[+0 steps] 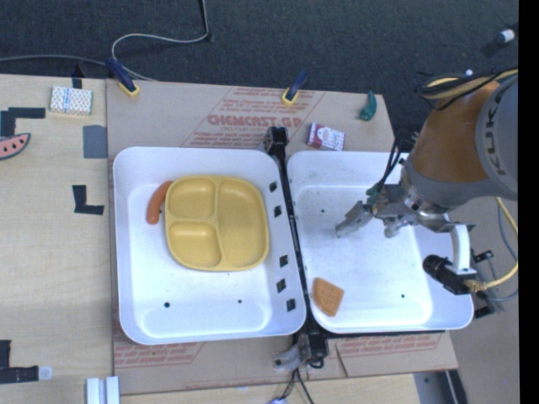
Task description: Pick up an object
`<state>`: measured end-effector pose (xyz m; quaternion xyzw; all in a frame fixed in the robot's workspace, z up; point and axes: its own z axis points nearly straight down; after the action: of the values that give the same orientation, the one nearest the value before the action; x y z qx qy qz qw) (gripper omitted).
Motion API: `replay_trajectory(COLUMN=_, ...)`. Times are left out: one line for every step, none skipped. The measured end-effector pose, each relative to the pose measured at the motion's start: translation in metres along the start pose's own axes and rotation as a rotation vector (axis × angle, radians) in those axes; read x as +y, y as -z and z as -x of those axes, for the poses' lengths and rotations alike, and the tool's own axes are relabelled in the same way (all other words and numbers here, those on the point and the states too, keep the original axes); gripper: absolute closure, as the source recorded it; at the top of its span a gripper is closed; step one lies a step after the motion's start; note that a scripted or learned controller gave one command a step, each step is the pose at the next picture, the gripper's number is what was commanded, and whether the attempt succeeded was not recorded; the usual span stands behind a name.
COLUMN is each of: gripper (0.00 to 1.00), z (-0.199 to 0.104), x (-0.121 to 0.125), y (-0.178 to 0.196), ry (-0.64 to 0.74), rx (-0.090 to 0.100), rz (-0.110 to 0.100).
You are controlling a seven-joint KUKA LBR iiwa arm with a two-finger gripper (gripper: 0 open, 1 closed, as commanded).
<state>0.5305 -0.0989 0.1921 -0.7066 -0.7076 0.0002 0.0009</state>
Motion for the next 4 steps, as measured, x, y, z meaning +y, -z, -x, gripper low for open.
replay_trajectory(gripper=0.0, z=-0.003, x=0.096, y=-0.106, ry=0.001, rx=-0.001, rz=0.007)
replay_trajectory(gripper=1.0, z=-0.003, x=0.095, y=-0.096, ry=0.0, rx=-0.001, rz=0.006)
replay_trajectory(gripper=1.0, z=-0.004, x=0.095, y=-0.087, ry=0.001, rx=0.0, rz=0.005)
replay_trajectory(gripper=1.0, z=-0.004, x=0.095, y=-0.078, ry=0.001, rx=0.002, rz=0.003)
